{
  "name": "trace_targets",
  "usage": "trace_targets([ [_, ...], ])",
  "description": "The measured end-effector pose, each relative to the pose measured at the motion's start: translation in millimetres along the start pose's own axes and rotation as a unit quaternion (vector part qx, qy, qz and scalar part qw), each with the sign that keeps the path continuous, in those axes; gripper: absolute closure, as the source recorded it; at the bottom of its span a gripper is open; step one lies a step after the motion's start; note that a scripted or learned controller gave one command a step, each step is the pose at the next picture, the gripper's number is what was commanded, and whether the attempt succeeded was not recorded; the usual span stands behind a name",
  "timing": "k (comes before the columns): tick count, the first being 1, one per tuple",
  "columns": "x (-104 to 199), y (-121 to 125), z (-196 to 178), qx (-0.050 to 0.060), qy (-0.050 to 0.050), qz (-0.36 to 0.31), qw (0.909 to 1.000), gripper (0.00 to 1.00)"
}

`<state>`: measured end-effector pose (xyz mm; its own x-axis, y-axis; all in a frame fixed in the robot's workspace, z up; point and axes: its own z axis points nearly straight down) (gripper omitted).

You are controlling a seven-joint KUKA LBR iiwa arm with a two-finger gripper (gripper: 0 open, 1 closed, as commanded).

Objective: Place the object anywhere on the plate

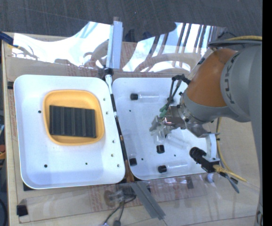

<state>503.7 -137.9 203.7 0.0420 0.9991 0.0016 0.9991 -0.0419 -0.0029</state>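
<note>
A view from above, at a slant, shows a surface carrying two shallow white bins side by side. The left bin holds a yellow plate with rounded corners and a dark ribbed centre. The right bin holds several small clear tubes with black caps: one lies near its far edge, one sits near the middle, one lies by the near edge, and a black cap rests near the near-left corner. A grey arm with an orange band reaches in from the right over the right bin. Its end effector hangs above the middle of that bin, well apart from the plate. Clear shapes crowd its tip, and whether the fingers are apart or together cannot be told, nor whether a tube sits between them
</note>
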Motion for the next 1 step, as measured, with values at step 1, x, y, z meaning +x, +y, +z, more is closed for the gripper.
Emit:
trace_targets([
  [1,0.0,0.0,0.0,0.000,0.000,0.000,1.0000,0.00],
])
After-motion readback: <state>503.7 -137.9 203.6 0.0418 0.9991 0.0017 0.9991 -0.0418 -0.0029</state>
